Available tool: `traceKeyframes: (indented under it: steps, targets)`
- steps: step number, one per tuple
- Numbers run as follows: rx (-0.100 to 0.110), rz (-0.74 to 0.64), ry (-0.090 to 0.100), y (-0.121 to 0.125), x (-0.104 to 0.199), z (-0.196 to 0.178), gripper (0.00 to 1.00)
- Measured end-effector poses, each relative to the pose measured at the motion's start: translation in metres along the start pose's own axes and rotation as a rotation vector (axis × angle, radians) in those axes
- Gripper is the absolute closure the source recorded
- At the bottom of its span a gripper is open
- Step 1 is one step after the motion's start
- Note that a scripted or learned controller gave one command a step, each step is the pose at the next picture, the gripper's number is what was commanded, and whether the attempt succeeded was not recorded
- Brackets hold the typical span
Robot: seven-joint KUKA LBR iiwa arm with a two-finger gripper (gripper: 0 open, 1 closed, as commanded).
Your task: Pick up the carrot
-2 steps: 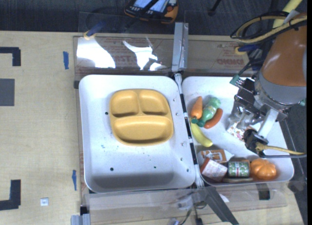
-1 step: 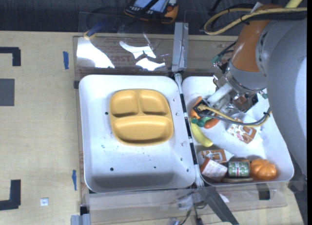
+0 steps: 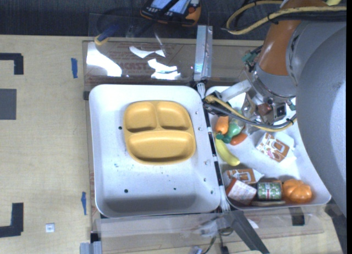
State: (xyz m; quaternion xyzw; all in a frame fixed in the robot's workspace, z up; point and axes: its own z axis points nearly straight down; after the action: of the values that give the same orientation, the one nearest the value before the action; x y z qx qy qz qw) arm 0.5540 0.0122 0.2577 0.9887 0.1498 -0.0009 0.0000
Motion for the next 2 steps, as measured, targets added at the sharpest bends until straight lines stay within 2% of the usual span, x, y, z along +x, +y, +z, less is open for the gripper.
traceKeyframes:
  steps: [1, 2]
  targets:
    - [0.0, -0.005, -0.001, -0.001, 0.001, -0.01, 1.0]
    - [0.003, 0.096, -0.004, -0.004, -0.05, 0.02, 1.0]
